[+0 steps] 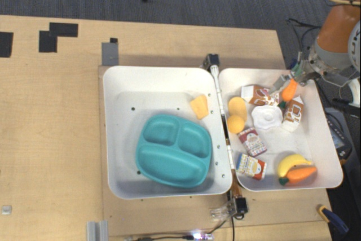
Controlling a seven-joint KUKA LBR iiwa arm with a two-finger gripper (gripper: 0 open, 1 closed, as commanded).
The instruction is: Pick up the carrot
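The carrot (289,89) is sitting between the fingers of the pincer (291,85), which is clenching it at the far right of the right bin (333,175), just above the brown carton (293,112). The grip is looking shallow, so the carrot may be slipping out during lifting and dropping among the 2 cartons and the white cup (267,116) crowding beneath.

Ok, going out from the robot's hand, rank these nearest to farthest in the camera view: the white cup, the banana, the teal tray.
From the hand, top of the right bin:
1. White cup, right bin, just below-left of the hand.
2. Banana, right bin's lower corner.
3. Teal tray, left bin.
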